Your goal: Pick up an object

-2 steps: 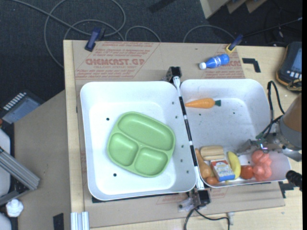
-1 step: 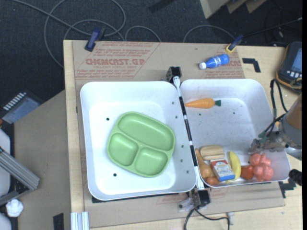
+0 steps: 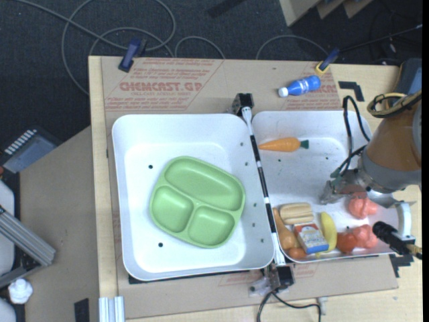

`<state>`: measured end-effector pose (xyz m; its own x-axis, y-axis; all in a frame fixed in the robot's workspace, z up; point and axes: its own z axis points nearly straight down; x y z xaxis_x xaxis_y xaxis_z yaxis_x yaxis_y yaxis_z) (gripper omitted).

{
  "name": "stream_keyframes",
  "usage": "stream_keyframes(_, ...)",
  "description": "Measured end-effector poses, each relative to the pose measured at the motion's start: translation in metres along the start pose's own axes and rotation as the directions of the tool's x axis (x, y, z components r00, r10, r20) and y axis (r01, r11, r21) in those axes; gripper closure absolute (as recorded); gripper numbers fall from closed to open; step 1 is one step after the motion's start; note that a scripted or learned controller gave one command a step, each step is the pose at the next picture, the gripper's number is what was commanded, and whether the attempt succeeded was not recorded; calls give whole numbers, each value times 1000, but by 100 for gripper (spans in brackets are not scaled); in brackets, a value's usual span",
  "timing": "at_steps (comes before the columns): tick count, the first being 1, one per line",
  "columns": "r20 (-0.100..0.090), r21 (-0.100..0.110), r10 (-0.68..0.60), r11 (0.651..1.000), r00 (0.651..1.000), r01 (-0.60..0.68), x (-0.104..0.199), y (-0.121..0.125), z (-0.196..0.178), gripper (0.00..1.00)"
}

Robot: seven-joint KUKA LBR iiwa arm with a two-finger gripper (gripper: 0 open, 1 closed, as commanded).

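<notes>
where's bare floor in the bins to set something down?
Left bin: a bare strip between its walls and the green tray, widest along the top edge. Right bin: open floor between the carrot and the bottom pile. Crowded: that bottom edge, from the bread roll and banana to the gripper.

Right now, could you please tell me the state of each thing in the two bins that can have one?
green divided plate: flat, upright, compartments bare, in the left bin.
carrot: lying on its side, apart from the rest, in the right bin.
banana: lying amid the food pile at the near edge.
gripper: low inside the right bin.
</notes>
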<state>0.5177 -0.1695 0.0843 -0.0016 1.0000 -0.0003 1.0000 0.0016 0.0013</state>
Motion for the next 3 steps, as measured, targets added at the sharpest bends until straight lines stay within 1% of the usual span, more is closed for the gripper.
stream_keyframes(1,1,0,1,1000,1000,-1,-1,0,0,0)
stream_keyframes(2,-9,2,-3,1000,1000,3,-49,72,0,0)
stream_keyframes(3,-5,6,1,1000,1000,0,-48,-6,0,0)
